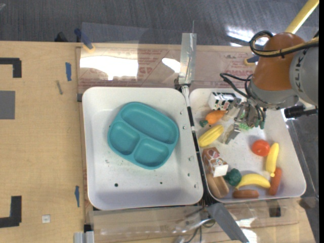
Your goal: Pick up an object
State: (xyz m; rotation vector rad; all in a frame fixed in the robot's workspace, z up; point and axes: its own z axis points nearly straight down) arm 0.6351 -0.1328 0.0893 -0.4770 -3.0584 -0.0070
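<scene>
My gripper [234, 124] hangs low in the right bin [293, 151], in its upper middle, with the fingers open and nothing between them. Just to its left lie a yellow corn cob [210, 135] and an orange carrot [215, 117]. A white dotted block [220, 100] sits behind them. Right of the gripper and nearer the front rest a red tomato [260, 147] and a yellow banana [272, 157].
The left bin [96, 176] holds a teal divided plate [144, 134]. At the front of the right bin lie a second banana [254, 180], a green broccoli [233, 176], a brown sausage [245, 193], a small carton [215, 161] and a bread piece [217, 186].
</scene>
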